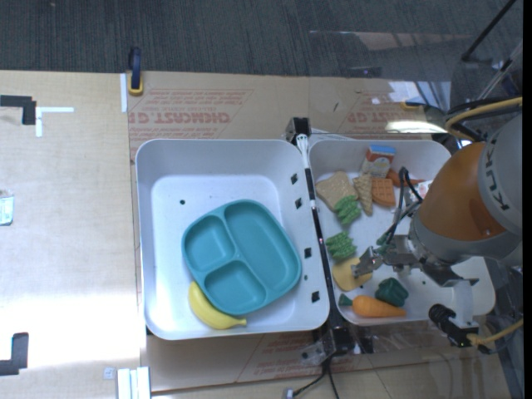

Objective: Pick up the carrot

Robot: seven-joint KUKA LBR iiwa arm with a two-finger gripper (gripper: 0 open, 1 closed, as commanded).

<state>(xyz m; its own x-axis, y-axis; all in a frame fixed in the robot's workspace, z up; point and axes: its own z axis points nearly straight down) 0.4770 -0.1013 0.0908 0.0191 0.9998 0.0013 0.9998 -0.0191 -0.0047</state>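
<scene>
The carrot [380,307], orange with a small green top at its left end, lies on its side at the front edge of the right bin [432,152]. My gripper [368,261] hangs over the bin's front half, just behind and slightly left of the carrot, above a yellow toy piece [344,275]. Nothing shows as held in it. The grey wrist and orange band [461,198] reach in from the right and hide part of the bin floor. A dark green toy [391,291] sits between the gripper and the carrot.
The right bin also holds a green vegetable [340,245], a second green piece [348,210], a bread slice [334,189], a waffle-like piece [365,193], an orange food [383,192] and a small carton [380,154]. The left bin [158,223] holds a teal divided plate [241,256] and a banana [213,309].
</scene>
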